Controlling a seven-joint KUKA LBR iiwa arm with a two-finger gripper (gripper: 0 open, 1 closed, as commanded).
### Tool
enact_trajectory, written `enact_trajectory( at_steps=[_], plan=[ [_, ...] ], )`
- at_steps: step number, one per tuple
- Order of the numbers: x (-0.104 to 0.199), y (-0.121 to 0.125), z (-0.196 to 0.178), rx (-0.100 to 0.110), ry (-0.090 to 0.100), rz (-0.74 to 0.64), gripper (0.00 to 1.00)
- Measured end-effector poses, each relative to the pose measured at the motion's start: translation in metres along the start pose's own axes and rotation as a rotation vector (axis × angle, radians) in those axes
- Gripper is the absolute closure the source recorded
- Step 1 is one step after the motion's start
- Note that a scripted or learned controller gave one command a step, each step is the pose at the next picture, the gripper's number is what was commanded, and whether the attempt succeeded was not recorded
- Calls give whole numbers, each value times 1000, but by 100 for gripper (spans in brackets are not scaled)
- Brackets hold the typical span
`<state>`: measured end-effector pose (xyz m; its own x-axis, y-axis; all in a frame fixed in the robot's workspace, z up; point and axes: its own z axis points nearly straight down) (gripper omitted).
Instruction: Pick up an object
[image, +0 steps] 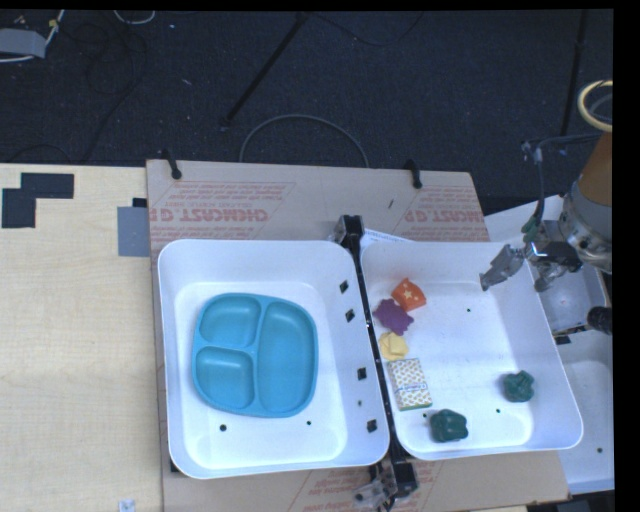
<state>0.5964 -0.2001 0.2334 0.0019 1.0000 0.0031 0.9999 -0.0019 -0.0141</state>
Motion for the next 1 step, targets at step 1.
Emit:
enact_trajectory(
  at_steps=[1],
  plan=[
    [0,2,-8,-13,-3,-2,0]
  ],
)
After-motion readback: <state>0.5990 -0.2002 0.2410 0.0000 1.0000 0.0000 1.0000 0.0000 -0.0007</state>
